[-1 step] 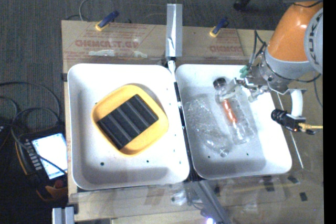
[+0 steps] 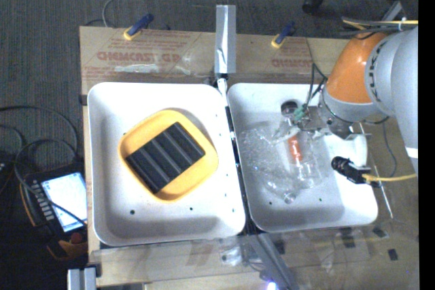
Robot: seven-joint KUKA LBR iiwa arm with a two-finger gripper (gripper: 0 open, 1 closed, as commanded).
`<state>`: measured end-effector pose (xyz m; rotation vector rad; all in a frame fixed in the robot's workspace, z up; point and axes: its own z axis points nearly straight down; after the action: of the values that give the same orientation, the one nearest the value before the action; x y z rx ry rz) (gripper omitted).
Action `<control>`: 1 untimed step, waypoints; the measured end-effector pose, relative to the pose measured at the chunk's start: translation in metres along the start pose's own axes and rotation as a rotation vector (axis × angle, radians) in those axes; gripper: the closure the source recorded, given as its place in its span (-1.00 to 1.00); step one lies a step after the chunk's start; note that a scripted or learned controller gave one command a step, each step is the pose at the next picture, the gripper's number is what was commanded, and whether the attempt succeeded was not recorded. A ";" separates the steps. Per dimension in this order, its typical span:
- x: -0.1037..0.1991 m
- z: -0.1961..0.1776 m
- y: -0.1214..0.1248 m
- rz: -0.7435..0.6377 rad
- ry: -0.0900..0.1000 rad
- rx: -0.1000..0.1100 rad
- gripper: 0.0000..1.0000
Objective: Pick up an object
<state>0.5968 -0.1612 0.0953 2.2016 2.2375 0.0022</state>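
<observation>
Nearest the camera: arm (image 2: 380, 75), grey with orange band, reached in from the right over the right bin (image 2: 353, 210). Jaws (image 2: 304, 117) low near that bin's far wall, just above a clear plastic bottle (image 2: 297, 154) with a red label. Could not tell whether released or clenched; nothing seen between them. Bottle lay on its side on the bin floor, amid crumpled clear wrap (image 2: 262, 146), running from under the jaws toward the near side. In the left bin (image 2: 102, 166), well apart, a yellow tray (image 2: 170, 151) with a black ribbed insert, tilted, untouched.

Step in hand, by the look of it: the approach or the close on the bottle's far end, pick not yet made. Next move likely called for a firm squeeze across the narrow body, then a straight lift. Risk: slick, see-through plastic might slip or drag the wrap along.
</observation>
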 end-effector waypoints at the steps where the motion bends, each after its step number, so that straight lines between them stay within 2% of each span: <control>1: -0.007 0.002 -0.023 -0.167 -0.006 -0.016 -1.00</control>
<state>0.5742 -0.1689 0.0930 1.9973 2.4018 0.0129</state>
